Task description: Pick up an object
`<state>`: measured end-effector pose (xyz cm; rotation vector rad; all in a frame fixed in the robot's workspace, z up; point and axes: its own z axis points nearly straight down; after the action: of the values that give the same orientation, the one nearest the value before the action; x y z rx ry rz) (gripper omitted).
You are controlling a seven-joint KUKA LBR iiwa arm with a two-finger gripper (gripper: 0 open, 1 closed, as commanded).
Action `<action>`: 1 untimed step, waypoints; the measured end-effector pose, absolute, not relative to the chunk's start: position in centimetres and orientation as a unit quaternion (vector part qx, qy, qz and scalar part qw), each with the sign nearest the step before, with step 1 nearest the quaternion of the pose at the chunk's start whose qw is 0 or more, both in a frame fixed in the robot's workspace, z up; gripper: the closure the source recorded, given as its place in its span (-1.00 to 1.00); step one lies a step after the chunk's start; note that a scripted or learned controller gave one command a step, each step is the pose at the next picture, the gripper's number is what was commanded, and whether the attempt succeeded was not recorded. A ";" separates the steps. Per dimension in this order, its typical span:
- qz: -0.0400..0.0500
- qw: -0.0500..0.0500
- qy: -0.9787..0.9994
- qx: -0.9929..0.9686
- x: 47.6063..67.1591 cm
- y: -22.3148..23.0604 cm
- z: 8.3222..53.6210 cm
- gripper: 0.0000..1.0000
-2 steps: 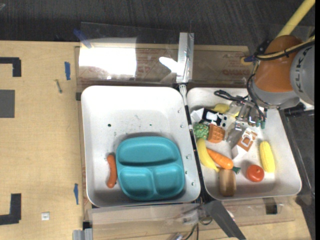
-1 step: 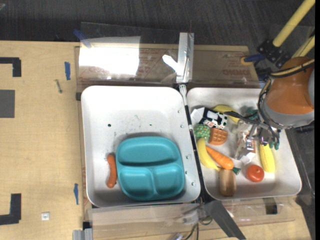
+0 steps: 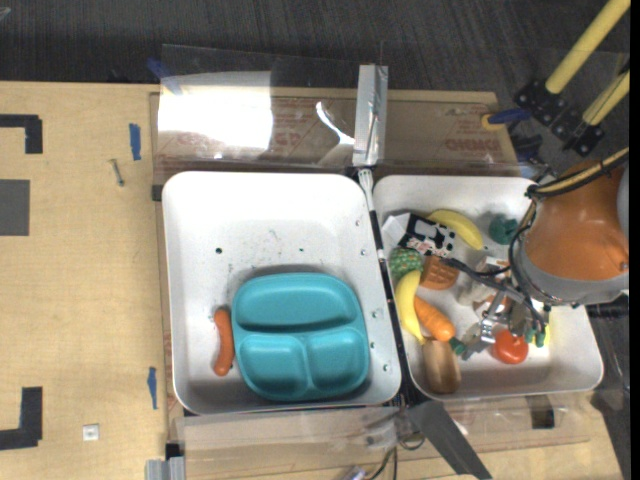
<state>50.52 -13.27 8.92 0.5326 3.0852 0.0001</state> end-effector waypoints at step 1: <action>0.000 0.006 0.984 0.180 58.4 -11.2 8.9 -1.00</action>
<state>58.39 -11.24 8.88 0.5637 3.0776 0.0012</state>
